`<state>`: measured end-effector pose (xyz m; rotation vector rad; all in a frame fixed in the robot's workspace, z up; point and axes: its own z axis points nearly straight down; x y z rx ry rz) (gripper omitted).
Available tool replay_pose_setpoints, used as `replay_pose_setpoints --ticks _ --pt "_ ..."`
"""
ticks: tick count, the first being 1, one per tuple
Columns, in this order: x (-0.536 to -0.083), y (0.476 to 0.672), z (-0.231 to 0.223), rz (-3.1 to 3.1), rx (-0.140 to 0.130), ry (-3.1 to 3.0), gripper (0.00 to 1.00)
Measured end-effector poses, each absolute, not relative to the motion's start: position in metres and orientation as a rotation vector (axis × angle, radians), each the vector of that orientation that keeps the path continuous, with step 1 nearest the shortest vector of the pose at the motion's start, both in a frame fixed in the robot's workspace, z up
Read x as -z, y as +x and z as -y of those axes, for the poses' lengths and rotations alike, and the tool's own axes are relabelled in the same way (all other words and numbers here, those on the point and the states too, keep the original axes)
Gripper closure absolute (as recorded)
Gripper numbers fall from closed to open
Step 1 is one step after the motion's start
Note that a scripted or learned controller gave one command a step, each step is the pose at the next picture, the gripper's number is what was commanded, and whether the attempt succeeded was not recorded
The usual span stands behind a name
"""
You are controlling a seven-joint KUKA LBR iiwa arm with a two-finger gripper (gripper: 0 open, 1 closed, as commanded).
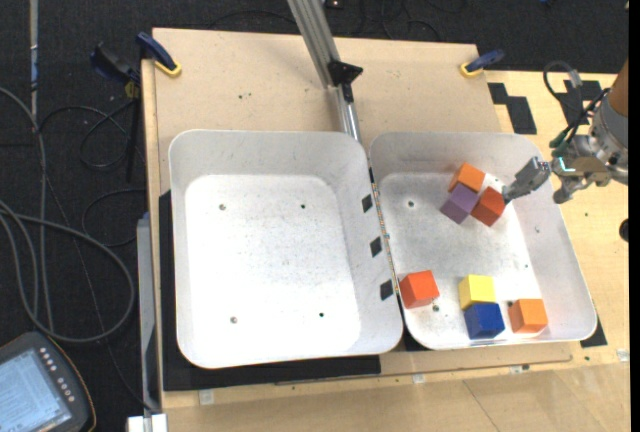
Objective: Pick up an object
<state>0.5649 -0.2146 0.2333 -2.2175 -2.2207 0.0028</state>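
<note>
From my station I read the right bin [560, 250] as the source: all the blocks lie in it, while the left bin [200, 220] serves as the other side of the bench setup. Three blocks sit bunched in the upper part of the right bin, an orange cube [466, 179], a purple cube [459, 206] and a red-orange cube [489, 207], touching or nearly touching one another, which I judge makes a clean grab harder there. Along the near edge lie an orange cube by the divider [419, 287], a yellow cube [477, 290] with a blue cube [484, 320] just below it, and another orange cube [528, 315]. The gripper [527, 178] reaches in over the right rim at a slant, its tip just beside the red-orange cube of the cluster, so I take that cluster as its target. I see no block between its fingers, and I cannot tell how far the jaws stand apart at this angle.
</note>
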Motion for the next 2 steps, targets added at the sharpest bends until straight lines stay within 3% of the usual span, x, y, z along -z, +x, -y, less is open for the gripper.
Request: replay_pose_setpoints --ticks 1,2 --pt "-0.235 0.565 0.214 2.223 -0.001 -2.218 0.00" --pt "-0.188 0.566 0.222 2.218 -0.004 -2.220 0.00"
